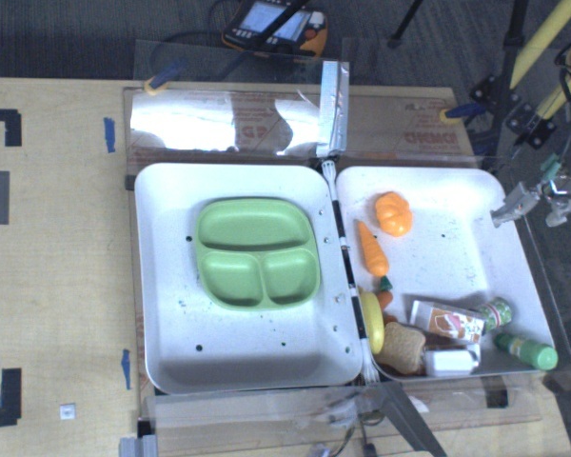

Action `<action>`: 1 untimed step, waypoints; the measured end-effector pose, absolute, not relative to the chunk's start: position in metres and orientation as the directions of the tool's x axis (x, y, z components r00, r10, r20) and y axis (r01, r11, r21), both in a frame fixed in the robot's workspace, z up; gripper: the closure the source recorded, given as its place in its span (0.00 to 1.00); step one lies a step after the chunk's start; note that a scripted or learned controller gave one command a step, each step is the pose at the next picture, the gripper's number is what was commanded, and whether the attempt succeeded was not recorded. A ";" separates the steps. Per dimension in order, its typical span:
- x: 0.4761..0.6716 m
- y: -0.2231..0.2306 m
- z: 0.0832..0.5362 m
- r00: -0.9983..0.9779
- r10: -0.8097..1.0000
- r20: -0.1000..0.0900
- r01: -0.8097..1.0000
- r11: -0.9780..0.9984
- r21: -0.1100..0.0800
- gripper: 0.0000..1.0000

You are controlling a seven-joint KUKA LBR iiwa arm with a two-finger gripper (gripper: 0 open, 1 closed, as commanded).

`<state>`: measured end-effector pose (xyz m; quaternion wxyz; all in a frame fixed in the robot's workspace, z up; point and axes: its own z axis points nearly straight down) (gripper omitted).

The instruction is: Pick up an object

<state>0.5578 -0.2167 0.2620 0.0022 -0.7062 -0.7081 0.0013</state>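
Observation:
The right bin (457,246) holds several objects. An orange pumpkin-shaped toy (393,213) lies near its back left, with a carrot (372,248) just in front of it. Along the front edge sit a yellow banana (372,320), a brown bread-like lump (403,346), a printed carton (447,322), a white block (451,360) and a green bottle (528,351). My gripper (531,203) hangs at the right bin's far right rim, above the bin's edge and well apart from all of the objects.
The left bin (162,255) holds a green divided plate (257,252). A central ridge (338,246) separates the bins. Tripod legs and cables stand beyond the bench at the top right. A bare patch of the right bin's floor lies around its middle.

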 end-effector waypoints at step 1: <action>0.611 -0.173 0.169 -0.093 0.996 0.002 0.996 0.093 -0.004 0.00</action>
